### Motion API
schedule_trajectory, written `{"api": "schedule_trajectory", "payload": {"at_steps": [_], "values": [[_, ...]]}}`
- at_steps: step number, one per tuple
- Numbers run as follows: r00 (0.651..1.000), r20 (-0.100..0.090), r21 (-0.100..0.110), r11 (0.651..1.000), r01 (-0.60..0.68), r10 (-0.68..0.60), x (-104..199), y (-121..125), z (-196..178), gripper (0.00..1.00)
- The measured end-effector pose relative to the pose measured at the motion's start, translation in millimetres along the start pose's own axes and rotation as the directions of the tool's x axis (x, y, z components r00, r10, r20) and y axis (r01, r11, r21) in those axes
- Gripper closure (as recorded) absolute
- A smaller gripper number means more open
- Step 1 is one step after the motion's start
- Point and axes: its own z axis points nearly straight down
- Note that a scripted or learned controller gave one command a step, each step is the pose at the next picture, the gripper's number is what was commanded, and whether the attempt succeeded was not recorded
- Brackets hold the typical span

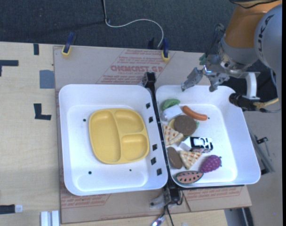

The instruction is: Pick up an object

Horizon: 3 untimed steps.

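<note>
A pale wood-grain worktop carries a brown cardboard sheet, held at its far edge by two clamps, with two shallow white bins set side by side on it. The left bin holds a yellow divided plate, lying flat near its centre. The right bin holds a cluster of toy food items gathered toward its left half: a green piece at the far end, a sausage just beside it, a brown round patty, waffle-patterned wedges, a black-and-white item, a purple grape bunch and a watermelon slice at the near edge. The arm's gripper hangs above the far rim of the right bin, well apart from the items, its jaws spread with nothing between them. A thin white cable lies across the dark floor beyond the worktop.
</note>
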Motion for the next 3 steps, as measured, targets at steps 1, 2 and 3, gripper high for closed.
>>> {"api": "schedule_trajectory", "payload": {"at_steps": [1,2,3], "values": [[1.000,-0.001,0.013,1.000,-0.005,0.005,-33,-34,108,0.00],[1.000,0.004,-0.018,1.000,-0.001,0.001,-32,-6,143,0.00],[1.000,-0.006,-0.024,1.000,0.001,-0.002,-27,-3,131,1.00]]}}
